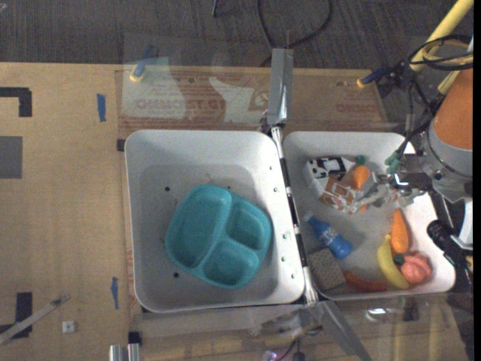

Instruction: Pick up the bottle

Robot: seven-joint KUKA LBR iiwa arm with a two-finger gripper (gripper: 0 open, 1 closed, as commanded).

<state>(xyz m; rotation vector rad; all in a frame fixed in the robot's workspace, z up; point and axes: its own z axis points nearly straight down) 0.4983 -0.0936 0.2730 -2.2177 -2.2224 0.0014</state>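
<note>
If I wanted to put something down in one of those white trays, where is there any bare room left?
Most room is in the left bin: bare white floor along its far wall and left side, around the teal divided plate. The right bin is crowded: the blue bottle, banana, carrot and cartons fill it, and the gripper hangs over them. Only its far-left corner looks bare.

Tray point(218, 235) in left bin point(150, 156); bottle point(329, 238) in right bin point(301, 145), left of banana point(389, 264).
</note>
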